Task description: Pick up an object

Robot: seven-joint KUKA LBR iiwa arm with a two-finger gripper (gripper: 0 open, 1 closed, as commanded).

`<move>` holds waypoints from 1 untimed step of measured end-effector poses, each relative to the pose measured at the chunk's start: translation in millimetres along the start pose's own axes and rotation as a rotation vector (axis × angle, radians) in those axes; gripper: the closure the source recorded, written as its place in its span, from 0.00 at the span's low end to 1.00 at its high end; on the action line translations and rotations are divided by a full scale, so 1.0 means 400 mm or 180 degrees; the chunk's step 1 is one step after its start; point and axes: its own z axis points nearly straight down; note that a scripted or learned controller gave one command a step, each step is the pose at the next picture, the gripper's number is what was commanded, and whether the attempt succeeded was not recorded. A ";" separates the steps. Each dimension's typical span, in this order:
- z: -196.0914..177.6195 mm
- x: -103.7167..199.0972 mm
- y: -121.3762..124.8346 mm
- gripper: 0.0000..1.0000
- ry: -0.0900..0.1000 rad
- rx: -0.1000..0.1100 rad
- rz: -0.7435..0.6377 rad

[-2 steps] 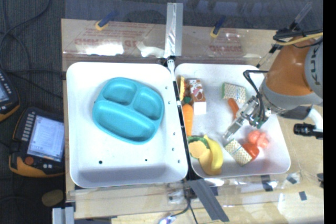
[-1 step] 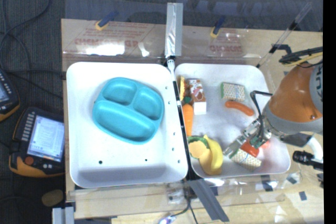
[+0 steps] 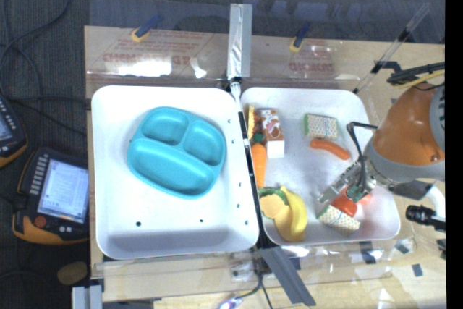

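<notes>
Gripper fingers apart over small red block; boxy green-white patterned carton just below; glossy curved banana left.

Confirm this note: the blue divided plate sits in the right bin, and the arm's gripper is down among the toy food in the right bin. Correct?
Not quite. The camera view shows the blue divided plate in the left bin, not the right one. The rest stands: the gripper is down among the toy food in the right bin, near the banana.
</notes>
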 end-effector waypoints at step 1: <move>-0.206 0.144 0.235 1.00 0.0046 0.0048 0.0930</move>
